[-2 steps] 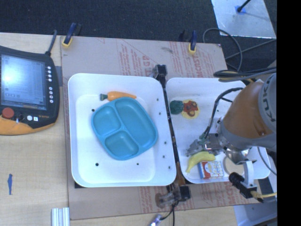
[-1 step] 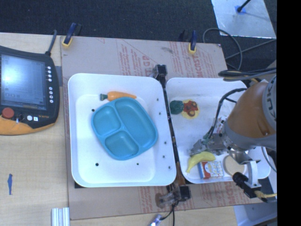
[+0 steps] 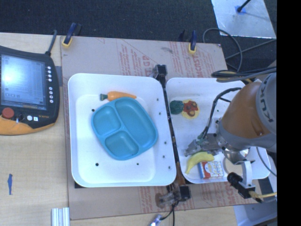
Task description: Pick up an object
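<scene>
A light wooden bench (image 3: 33, 173) carries a brown cardboard sheet (image 3: 136, 55) held by clamps (image 3: 69, 36) along its far edge. Left of the sheet lies a control pendant (image 3: 26, 91), screen lit. Beyond the bench, dark carpet (image 3: 117, 8) bears a pale panel (image 3: 242, 11).

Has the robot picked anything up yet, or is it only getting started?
Nothing looks lifted yet. The banana, small carton and pizza toy lie in the right bin; the blue plate and carrot in the left. The pincer sits low beside the banana. Grasping and lifting remain.
</scene>
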`<move>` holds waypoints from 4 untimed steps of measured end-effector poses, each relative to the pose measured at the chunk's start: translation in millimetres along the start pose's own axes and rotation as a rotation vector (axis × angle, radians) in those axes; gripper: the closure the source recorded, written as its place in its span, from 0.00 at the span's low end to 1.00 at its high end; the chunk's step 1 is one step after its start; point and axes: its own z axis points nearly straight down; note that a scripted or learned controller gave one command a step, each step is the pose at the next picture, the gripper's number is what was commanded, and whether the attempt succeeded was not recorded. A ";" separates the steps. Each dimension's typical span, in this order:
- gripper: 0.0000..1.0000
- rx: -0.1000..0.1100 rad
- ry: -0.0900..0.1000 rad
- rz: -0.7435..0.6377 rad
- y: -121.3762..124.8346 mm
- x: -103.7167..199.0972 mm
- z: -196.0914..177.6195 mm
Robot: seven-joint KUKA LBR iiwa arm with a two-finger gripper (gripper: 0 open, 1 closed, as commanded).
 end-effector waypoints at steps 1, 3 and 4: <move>0.00 -0.002 -0.001 0.004 4.4 -17.1 -0.3; 0.00 -0.002 -0.001 0.002 2.8 -10.8 -0.2; 0.00 0.000 0.000 0.000 -0.1 0.6 0.0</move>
